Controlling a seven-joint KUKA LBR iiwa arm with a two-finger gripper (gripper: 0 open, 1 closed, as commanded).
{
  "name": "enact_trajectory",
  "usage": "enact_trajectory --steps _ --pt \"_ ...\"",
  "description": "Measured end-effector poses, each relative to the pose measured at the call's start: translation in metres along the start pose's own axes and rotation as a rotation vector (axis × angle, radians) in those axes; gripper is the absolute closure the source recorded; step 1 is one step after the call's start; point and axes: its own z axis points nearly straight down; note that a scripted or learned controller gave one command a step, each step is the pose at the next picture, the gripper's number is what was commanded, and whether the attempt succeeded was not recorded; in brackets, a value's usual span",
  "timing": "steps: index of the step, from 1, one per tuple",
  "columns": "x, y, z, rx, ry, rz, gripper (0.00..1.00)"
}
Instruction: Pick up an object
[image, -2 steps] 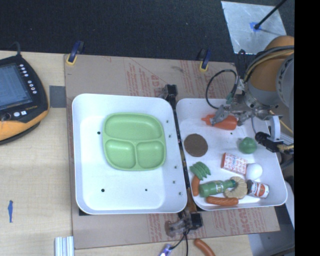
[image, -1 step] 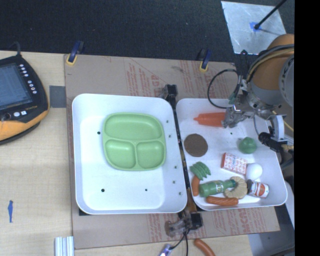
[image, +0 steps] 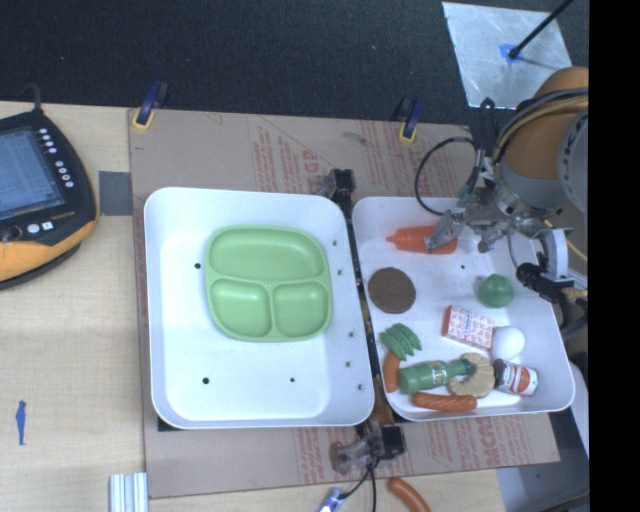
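Carrot (image: 410, 238) beside end effector (image: 447, 238), cookie (image: 391, 289) near.

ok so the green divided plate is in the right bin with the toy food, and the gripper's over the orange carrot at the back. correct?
Not quite. The camera view shows the green divided plate alone in the left bin; the toy food is in the right bin. The gripper is at the orange carrot, as you say.

The arm (image: 545, 150) is cut off at the right edge. Its hand (image: 455, 232) covers the right end of an orange carrot (image: 410, 238). At the bottom edge, an orange item (image: 410, 493) on the surface (image: 60, 380) is cropped. The small packet's (image: 468, 326) print is unreadable.
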Motion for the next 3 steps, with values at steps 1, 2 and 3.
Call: enact_trajectory --steps 1,2,3 --pt "-0.022 0.000 0.030 0.000 0.002 0.002 0.00" --pt "-0.017 0.000 0.029 -0.001 0.000 0.004 0.00" --pt "-0.038 0.000 0.030 -0.001 0.004 0.002 0.00"
